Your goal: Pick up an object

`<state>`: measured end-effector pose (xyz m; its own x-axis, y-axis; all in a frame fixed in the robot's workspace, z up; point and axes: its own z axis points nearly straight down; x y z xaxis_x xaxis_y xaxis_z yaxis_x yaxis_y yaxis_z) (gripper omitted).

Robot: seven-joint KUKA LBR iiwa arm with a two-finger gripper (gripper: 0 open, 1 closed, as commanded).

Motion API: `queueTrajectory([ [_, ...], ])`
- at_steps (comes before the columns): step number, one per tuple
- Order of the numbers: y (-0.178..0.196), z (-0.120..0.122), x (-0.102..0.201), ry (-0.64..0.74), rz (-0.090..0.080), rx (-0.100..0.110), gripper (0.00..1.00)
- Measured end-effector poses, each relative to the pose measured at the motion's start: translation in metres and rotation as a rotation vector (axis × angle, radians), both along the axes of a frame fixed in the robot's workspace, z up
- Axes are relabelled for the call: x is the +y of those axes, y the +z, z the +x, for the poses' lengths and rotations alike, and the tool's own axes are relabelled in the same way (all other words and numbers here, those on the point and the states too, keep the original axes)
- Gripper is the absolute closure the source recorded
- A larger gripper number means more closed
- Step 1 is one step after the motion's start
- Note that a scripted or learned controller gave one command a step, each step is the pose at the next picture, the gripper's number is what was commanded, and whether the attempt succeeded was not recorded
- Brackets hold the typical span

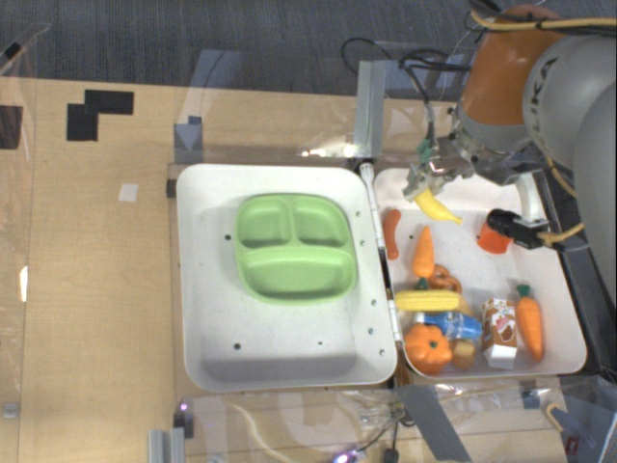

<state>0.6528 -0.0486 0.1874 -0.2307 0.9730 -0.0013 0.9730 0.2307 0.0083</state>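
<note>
Banana: the yellow banana (437, 206) hangs tilted between the claw's tips, over the right bin's (564, 287) far left part.
Claw: the claw (425, 178) is clenched around the banana.
Left bin: the left bin (207, 287) carries a green divided plate (294, 247).

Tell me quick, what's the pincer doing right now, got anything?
Pincer: closed on the banana, which hangs from its tips over the right bin.

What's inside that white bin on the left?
The left bin holds one green divided plate, its three compartments bare. Whatever part of the bin floor lies under the plate is covered, so I cannot see it.
</note>
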Motion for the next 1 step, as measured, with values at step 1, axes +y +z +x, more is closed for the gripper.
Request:
queueTrajectory([
  [1,0.0116,0.0016,0.0079,0.076,-0.002,0.002,1.00],
])
